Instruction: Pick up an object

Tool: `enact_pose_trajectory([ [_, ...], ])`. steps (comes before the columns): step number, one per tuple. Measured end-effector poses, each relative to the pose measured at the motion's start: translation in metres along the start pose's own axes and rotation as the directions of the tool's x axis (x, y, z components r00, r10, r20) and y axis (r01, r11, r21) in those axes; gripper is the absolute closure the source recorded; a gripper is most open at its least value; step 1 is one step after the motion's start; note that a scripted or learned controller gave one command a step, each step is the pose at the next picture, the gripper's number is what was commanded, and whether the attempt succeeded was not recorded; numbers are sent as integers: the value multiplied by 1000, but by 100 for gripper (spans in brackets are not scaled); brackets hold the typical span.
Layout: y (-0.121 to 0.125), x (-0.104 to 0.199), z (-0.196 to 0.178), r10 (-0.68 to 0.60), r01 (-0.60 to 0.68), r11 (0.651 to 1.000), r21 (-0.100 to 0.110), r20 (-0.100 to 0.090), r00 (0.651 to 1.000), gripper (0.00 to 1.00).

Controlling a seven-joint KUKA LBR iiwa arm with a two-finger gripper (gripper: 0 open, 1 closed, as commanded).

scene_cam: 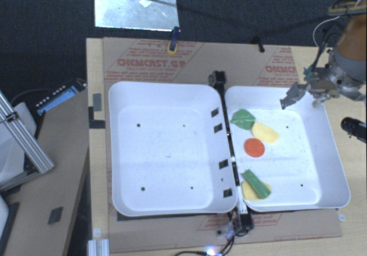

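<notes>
Nothing grabbed so far; gripper (304,95) hovers over the right bin (330,152) far edge, fingers spread, empty; orange disc (254,147) untouched.

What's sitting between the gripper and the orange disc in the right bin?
In the camera view, the yellow piece lies roughly between the gripper and the orange disc; the rest is bare floor of the right bin.

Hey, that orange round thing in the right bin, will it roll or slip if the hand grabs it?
The orange disc looks flat, so it probably won't roll. It lies low on the smooth bin floor, so fingers may slide off. It looks small and likely light.
</notes>
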State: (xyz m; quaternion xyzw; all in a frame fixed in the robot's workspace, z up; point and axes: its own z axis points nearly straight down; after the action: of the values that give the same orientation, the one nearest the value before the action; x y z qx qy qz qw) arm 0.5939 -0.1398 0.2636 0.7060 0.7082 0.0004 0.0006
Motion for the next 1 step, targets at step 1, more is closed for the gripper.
enact_pose_trajectory([
  [1, -43, 9, 184, 3, -3, 1000, 4, -2, 1000, 0],
])
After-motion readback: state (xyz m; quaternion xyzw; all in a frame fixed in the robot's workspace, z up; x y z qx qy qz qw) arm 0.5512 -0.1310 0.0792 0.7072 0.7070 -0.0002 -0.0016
